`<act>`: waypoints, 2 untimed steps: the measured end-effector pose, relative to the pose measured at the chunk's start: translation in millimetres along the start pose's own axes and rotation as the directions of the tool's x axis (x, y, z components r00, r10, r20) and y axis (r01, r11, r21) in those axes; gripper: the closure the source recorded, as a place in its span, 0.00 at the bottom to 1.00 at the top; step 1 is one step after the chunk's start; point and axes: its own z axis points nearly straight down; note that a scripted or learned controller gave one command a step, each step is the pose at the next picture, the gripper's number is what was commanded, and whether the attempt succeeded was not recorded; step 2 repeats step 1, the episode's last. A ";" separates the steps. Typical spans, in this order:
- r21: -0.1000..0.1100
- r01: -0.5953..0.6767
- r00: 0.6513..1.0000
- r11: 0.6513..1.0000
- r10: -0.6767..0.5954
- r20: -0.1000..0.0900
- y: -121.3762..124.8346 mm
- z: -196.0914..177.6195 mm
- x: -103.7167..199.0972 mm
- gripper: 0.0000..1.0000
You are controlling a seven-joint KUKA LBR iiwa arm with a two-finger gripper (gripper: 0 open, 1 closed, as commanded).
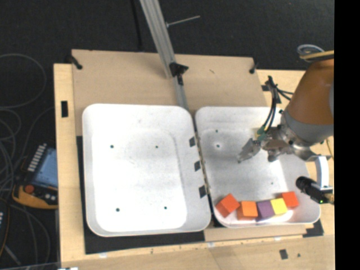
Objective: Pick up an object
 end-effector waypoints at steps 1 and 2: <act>0.002 0.003 1.000 1.000 -0.003 0.001 45.3 29.1 -30.3 0.00; 0.002 0.003 1.000 1.000 -0.003 0.001 45.3 29.1 -30.3 0.00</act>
